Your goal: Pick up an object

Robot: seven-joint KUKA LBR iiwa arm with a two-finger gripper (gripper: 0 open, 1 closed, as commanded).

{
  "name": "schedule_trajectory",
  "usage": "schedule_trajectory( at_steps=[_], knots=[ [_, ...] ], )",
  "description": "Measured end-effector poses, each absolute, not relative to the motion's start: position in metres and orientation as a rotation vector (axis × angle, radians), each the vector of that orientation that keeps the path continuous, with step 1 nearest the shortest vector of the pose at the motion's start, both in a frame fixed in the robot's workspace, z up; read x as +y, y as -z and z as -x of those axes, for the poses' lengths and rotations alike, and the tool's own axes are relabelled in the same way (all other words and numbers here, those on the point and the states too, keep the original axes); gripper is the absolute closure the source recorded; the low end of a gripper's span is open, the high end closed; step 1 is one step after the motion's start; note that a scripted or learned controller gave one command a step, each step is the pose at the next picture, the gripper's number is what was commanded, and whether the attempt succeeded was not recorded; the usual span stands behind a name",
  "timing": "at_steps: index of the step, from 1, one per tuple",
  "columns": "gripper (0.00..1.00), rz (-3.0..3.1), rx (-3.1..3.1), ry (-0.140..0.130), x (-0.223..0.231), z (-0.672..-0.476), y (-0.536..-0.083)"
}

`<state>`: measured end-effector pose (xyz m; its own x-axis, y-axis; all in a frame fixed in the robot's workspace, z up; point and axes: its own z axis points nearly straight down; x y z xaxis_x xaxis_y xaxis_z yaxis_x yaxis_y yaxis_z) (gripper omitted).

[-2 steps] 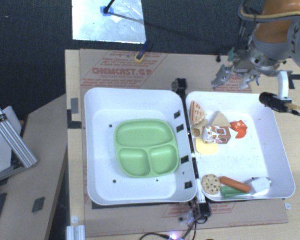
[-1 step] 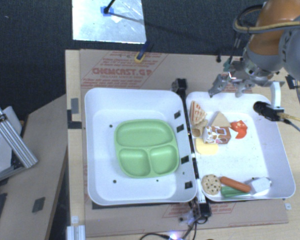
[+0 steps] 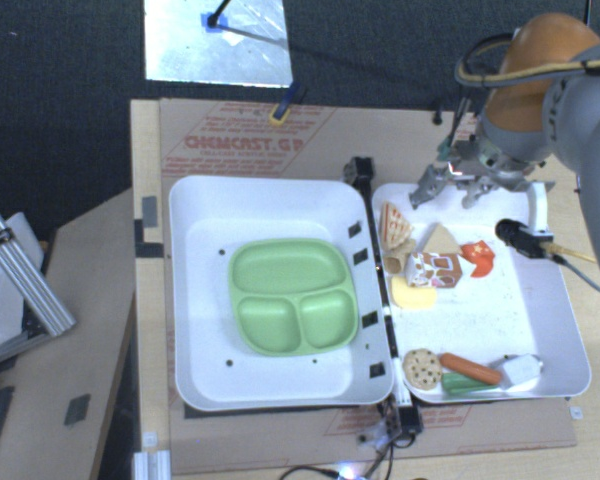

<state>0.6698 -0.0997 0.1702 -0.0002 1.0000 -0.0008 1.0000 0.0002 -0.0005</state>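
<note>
I am watching the arm (image 3: 565, 78) reaching in from the upper right of the frame, and its claw (image 3: 448, 190) is hanging over the top edge of the right bin (image 3: 560, 318). The two fingers are standing spread apart, released, with nothing between them. Below the claw, in the upper left part of that bin, a pizza slice (image 3: 394, 226) is lying beside a small printed box (image 3: 435, 268), a yellow disc (image 3: 413, 295) and a red piece (image 3: 479, 257). Near the bottom of the bin a cookie (image 3: 421, 368), a carrot (image 3: 469, 369) and a white block (image 3: 521, 369) are sitting. The left bin (image 3: 200, 228) is holding a green divided plate (image 3: 292, 296). Both bins are resting on the worktop (image 3: 245, 138).
</note>
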Motion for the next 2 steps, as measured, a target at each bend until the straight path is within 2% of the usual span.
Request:
schedule_trajectory(
  at_steps=[1, 2],
  knots=[
    [0.0, -2.221, 2.222, 0.001, -0.096, -0.664, -0.127],
    [0.0, -2.22, 2.218, -0.004, -0.097, -0.665, -0.107]
  ],
)
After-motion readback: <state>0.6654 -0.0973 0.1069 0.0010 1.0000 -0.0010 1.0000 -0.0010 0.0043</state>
